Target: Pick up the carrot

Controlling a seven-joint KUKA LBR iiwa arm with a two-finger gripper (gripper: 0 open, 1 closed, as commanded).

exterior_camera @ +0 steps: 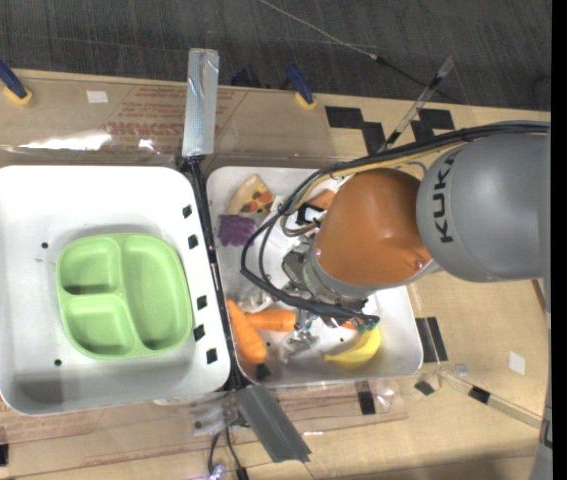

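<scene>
The carrot [248, 333] is orange and lies along the left wall of the right bin [403, 353], near its front corner. A second orange piece [275, 319] lies just right of it. The gripper [301, 334] hangs below the orange wrist band [368, 228], low in the right bin, right of the carrot. The wrist and cables hide most of it.
The left bin [13, 268] holds a green divided plate [123, 293]. The right bin also has a pizza slice [253, 198], a purple item [235, 230] and a banana [358, 348]. The big grey arm [483, 208] covers the right bin's right side.
</scene>
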